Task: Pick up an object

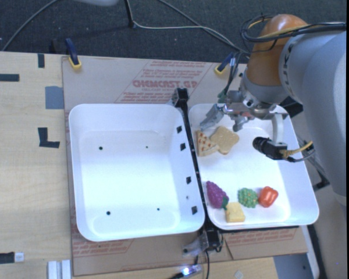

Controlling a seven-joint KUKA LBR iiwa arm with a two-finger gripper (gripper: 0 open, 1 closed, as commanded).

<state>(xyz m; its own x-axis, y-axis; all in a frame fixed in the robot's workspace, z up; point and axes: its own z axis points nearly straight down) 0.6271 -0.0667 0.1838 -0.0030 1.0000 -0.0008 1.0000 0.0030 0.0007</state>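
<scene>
Pincer [225,116]: low over far end of right bin [296,179], fingers spread, nothing between them.
Bread slice [224,139]: flat on bin floor, just beside pincer at 6 o'clock; touching waffle piece [204,143] at its 9 o'clock.
Purple grapes [216,194], broccoli [248,197], red pepper [268,196], yellow wedge [235,213]: clustered at near end of same bin, well apart from pincer at 6 o'clock.
Left bin [81,121]: adjoining at 9 o'clock, on cardboard-covered table [157,83].
</scene>
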